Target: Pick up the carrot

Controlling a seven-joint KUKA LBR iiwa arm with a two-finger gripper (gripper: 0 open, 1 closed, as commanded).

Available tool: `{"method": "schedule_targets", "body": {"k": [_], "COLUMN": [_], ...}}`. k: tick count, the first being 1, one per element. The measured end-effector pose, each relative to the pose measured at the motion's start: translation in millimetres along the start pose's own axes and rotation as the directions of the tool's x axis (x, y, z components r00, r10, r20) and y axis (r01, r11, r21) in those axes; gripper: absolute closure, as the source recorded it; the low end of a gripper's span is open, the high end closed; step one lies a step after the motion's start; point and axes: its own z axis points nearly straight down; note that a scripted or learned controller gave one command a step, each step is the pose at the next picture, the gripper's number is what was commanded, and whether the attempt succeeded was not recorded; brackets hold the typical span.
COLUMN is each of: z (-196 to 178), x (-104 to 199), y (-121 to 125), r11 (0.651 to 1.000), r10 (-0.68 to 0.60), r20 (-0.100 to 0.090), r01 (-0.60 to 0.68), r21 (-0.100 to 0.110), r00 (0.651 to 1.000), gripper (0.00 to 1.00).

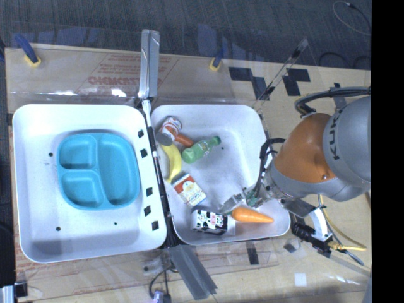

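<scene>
The orange carrot (252, 216) lies on its side in the front right corner of the right bin (243, 122), thick end to the left, tip to the right. My gripper (242, 202) hangs just behind and above the carrot's thick end. It looks open, and the carrot is not between its fingers. The grey arm with its orange band (303, 160) reaches in over the bin's right rim.
A black-and-white box (211, 221) sits just left of the carrot. A red-and-white carton (189, 190), a banana (172, 160), a green bottle (202, 149) and a small can (172, 130) lie along the bin's left side. The left bin (31, 188) holds a blue divided plate (98, 169).
</scene>
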Motion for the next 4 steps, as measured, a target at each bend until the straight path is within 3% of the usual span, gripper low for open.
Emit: {"method": "schedule_targets", "body": {"k": [1, 2, 3, 4], "z": [-0.6, -7.2, -89.3, -136.0], "x": [-0.8, 15.8, -7.6, -7.7], "y": [-0.1, 28.1, 17.0, 81.2], "r11": [0.982, 0.990, 0.939, 0.773], "r10": [0.189, 0.138, 0.345, 0.635], "r20": [0.003, 0.002, 0.002, 0.001], "r01": [-0.189, -0.138, -0.345, -0.635], "r21": [-0.003, -0.001, -0.002, -0.001], "r00": [0.982, 0.990, 0.939, 0.773], "gripper": [0.00, 0.00, 0.00, 0.00]}}
